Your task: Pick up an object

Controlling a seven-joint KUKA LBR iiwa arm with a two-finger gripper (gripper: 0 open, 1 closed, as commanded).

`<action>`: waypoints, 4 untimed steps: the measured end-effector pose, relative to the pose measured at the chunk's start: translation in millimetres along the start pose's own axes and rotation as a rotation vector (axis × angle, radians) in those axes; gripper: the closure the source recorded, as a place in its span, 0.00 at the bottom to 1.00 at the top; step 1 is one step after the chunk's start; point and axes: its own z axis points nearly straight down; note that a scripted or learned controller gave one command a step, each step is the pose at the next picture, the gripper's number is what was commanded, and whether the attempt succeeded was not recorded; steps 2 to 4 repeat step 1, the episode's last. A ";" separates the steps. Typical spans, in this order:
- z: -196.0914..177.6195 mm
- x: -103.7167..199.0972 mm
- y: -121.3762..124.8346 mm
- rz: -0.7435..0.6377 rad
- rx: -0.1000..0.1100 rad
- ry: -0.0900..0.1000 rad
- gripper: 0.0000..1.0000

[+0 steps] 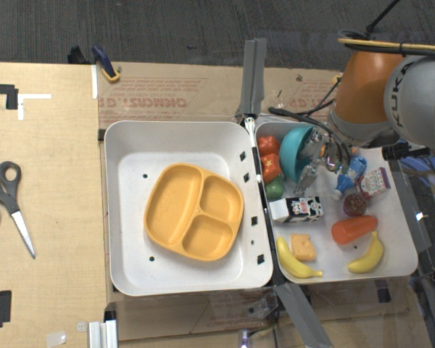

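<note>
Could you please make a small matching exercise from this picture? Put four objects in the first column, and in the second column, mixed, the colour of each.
Objects:
1. divided plate in the left bin
2. bowl beside the gripper
3. carrot in the right bin
4. scissors on the bench

Colours:
A. teal
B. grey handles
C. yellow-orange
D. red-orange

Pairs: 1-C, 2-A, 3-D, 4-B

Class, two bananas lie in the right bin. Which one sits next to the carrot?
The banana at the bin's front right corner, just below the carrot. The other banana lies further left, beside a cracker.
</note>
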 end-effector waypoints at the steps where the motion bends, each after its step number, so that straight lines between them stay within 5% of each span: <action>1: -1.8 -18.6 -65.3 0.131 -0.021 -0.005 0.00; 4: -1.8 -18.6 -65.3 0.131 -0.021 -0.005 0.00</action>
